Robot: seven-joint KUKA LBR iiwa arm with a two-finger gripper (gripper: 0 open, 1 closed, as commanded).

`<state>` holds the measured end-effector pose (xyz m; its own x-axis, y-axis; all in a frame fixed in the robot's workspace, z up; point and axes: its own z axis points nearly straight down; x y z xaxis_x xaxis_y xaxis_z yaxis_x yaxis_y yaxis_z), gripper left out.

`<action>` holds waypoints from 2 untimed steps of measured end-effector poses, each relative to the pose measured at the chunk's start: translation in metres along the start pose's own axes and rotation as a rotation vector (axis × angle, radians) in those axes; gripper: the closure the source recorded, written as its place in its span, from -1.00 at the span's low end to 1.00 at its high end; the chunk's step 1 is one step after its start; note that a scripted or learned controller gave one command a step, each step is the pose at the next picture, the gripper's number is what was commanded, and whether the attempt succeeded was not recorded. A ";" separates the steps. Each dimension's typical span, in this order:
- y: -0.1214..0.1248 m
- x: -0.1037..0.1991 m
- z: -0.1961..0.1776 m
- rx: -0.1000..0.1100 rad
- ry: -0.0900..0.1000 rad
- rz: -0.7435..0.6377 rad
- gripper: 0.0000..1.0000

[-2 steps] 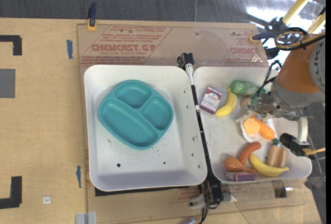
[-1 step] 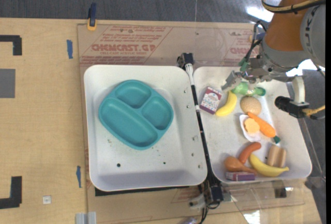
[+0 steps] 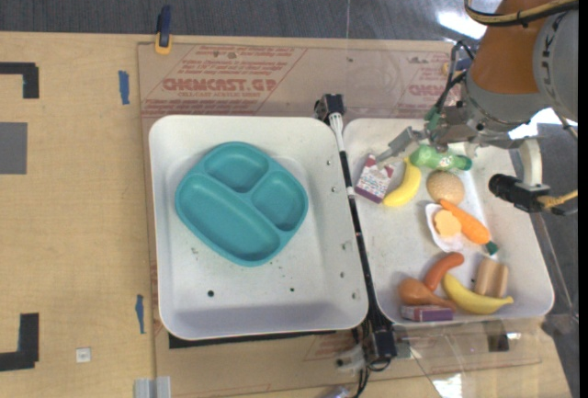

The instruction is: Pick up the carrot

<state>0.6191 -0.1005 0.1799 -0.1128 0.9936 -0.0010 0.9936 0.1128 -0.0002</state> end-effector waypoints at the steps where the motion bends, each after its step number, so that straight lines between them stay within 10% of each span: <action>1: -0.055 -0.038 0.096 0.000 0.000 -0.125 -1.00; 2: -0.117 -0.026 0.097 0.004 0.004 -0.266 -1.00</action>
<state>0.5056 -0.1399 0.0831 -0.3703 0.9289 0.0034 0.9289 0.3704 -0.0043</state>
